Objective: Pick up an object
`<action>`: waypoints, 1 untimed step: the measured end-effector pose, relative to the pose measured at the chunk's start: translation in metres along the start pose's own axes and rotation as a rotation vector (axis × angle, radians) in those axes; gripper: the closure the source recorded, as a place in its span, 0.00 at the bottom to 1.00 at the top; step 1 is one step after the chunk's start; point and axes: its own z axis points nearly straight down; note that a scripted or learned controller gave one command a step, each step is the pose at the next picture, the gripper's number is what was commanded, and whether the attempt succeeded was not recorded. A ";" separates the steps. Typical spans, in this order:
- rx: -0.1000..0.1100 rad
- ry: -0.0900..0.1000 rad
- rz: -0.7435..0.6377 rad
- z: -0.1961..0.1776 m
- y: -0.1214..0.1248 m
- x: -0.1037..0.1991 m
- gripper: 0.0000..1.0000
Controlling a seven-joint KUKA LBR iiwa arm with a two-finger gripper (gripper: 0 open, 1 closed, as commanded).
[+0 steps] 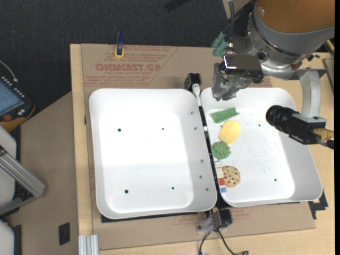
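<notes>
In right bin [297, 187], near its left wall, I see four items in a column: green strip [223, 115], long axis L-R and slightly tilted, yellow piece [229, 132], green clump [221, 150], cookie [230, 175]. Gripper [226, 92] hangs just above strip; finger state: can't tell. Black cam [289, 122] sits to the right.

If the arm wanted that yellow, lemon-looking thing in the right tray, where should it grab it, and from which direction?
Probably straight down from above, closing across the narrower middle of the yellow piece. It lies flat on the right bin floor, with a green strip just behind and a green bumpy piece just in front, so the freer sides are left and right. The gripper hangs behind it.
</notes>
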 end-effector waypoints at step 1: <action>0.018 -0.005 0.004 0.046 -0.003 0.028 1.00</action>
